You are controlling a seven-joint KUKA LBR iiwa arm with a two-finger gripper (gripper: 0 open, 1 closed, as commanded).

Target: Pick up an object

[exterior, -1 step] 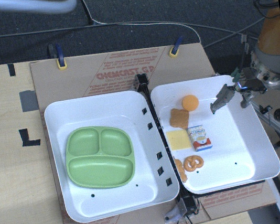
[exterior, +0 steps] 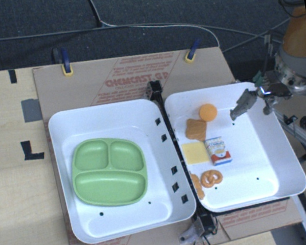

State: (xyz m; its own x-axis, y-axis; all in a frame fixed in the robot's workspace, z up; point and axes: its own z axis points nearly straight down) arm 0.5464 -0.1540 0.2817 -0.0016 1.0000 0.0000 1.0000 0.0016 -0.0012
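Over the right bin's [exterior: 279, 182] far right corner, tool [exterior: 253, 105] spread, holding nothing | food items lie along the bin's left side, orange ball [exterior: 208, 111] nearest | approach step; next, descend over one item.

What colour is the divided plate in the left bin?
Light green plate, clearest in the camera view.
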